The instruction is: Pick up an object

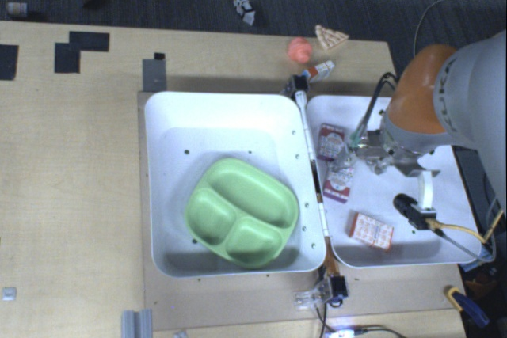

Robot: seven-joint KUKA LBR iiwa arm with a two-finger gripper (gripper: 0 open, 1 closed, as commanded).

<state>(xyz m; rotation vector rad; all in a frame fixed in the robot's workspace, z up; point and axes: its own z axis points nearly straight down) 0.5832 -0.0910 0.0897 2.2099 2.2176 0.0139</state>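
1. In the right bin (459,186), your arm (444,103) hangs low over the upper middle, with its working end turned toward the wall shared with the left bin (170,131).
2. You cannot tell whether the jaws are released or clenched (the wrist's own bulk hides them from this high slant). Nothing shows between them, so count no object as held.
3. The likeliest target sits just beside that working end: a red-and-white packet (331,141) near the shared wall, with a second packet (338,186) below it and something clear and crumpled between the two.
4. An orange patterned box (371,231) lies flat nearer the front of the same bin, apart from the packets.
5. By my reading, you are at the approach step, lined up near the packets with the grasp not yet made.
6. The next move calls for centring over one packet alone and coming straight down. The packets lie close together and close to the wall, so a wide or skewed closing may nudge them instead of catching one.
7. The green divided plate (242,210) in the left bin looks too broad to be an easy pick, so leave it.
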